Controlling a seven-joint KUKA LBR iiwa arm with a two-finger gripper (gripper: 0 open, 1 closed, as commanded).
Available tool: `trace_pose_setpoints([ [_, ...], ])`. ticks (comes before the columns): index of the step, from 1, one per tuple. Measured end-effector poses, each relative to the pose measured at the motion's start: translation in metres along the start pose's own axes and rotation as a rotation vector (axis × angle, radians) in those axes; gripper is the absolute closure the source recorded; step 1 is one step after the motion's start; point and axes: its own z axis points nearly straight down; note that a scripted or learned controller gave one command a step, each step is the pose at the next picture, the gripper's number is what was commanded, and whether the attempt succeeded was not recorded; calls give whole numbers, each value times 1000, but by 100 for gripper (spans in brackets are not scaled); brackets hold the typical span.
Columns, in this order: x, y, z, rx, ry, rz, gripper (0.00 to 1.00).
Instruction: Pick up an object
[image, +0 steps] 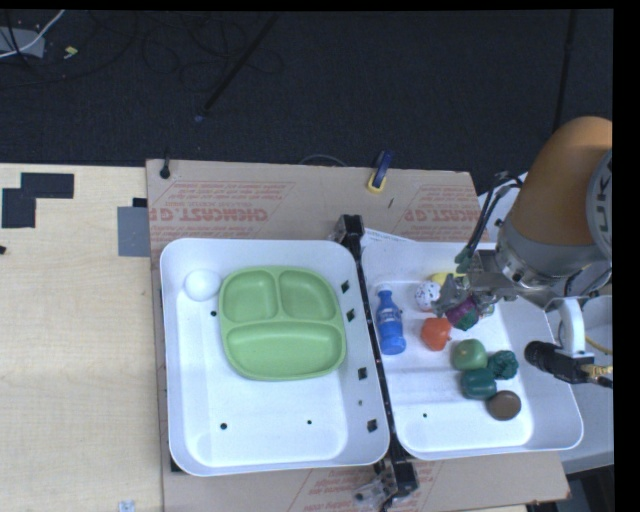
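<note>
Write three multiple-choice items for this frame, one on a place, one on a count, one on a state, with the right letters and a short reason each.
1. Where does the blue bottle lie?
A. In the right bin, near the divider between the bins
B. On the green plate
C. On the cardboard above the bins

2. How many compartments does the green plate have?
A. One
B. Three
C. Five

3. How does the white ball sit relative to the green plate?
A. Inside its largest compartment
B. Off the plate, at the left bin's upper left corner
C. Stacked on the blue bottle

Answers:
1 A: the bottle lies at the left side of the right bin, beside the divider.
2 B: two small compartments sit above one long one.
3 B: the ball rests on the bin floor, beside the plate's rim.
</note>
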Motion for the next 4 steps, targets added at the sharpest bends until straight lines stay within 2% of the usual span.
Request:
trace_pose_setpoints([
  [1,16,53,10,1,1,-1,100],
  [2,15,47,-11,1,1,0,100],
  [3,15,53,9,5,0,-2,100],
  [4,23,52,-2,2,0,0,100],
])
